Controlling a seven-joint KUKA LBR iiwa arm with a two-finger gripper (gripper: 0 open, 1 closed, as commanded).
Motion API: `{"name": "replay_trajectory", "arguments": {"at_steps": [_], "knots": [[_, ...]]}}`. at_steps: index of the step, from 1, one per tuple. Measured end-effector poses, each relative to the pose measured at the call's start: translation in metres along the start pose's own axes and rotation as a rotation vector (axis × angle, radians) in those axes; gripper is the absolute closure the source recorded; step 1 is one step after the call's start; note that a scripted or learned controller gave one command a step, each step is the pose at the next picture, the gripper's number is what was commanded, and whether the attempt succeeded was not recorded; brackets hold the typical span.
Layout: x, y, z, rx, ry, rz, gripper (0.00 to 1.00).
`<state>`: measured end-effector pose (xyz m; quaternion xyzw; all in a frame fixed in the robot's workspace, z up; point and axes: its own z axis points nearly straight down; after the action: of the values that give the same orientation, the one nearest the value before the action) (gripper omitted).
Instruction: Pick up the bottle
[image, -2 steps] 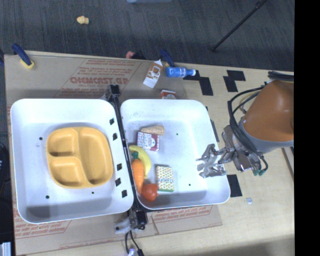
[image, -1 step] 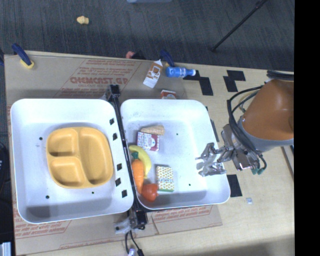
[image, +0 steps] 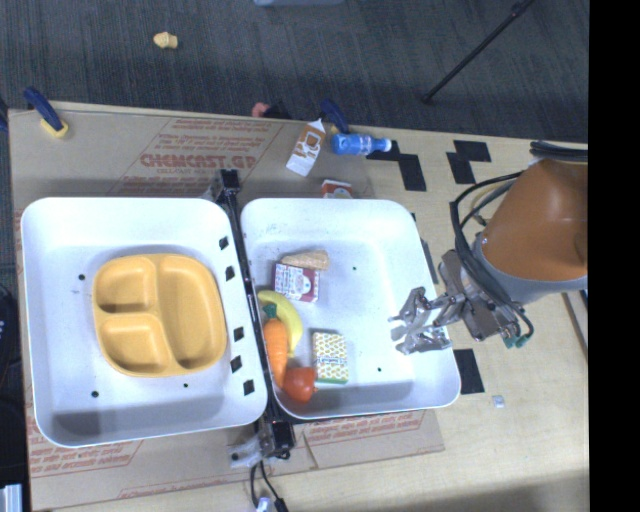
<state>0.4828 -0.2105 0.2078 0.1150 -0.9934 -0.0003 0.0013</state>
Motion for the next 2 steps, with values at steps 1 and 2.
{"name": "replay_trajectory", "arguments": {"at_steps": [1,2], "knots": [[-0.0070,-0.0016,0.0014,0.002,-0.003,-0.469,1.00],[-0.0060,-0.0013,0.0068,0.002,-0.003,-0.754,1.00]]}}
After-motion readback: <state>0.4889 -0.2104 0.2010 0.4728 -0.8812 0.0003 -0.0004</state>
